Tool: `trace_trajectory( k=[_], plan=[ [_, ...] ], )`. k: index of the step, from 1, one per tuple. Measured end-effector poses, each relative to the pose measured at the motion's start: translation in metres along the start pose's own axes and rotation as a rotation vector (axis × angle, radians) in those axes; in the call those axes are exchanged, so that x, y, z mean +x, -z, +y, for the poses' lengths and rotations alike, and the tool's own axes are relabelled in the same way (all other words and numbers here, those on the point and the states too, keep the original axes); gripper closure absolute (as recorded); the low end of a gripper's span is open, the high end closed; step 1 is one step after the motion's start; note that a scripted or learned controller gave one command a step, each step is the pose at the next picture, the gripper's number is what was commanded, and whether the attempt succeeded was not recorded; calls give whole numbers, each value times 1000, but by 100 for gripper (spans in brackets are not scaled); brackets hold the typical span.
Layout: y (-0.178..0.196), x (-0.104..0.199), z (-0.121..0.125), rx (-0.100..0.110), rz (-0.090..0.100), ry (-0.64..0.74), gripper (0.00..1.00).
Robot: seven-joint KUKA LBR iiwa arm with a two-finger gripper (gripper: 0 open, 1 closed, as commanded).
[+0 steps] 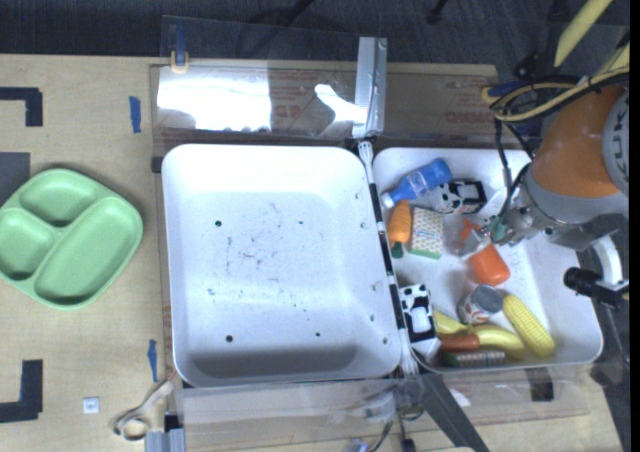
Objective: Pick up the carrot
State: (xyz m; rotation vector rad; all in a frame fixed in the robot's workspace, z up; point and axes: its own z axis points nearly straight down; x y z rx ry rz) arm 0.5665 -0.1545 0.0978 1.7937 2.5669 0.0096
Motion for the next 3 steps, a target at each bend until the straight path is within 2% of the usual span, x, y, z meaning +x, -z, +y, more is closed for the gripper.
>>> trace_trajectory(
  k=[1,2,3],
  plan=[
    [74,-40,-35,6,3,427,100],
    [91,-48,-40,5,3,519,100],
    [116,-30,15,5,3,390,100]
  ],
)
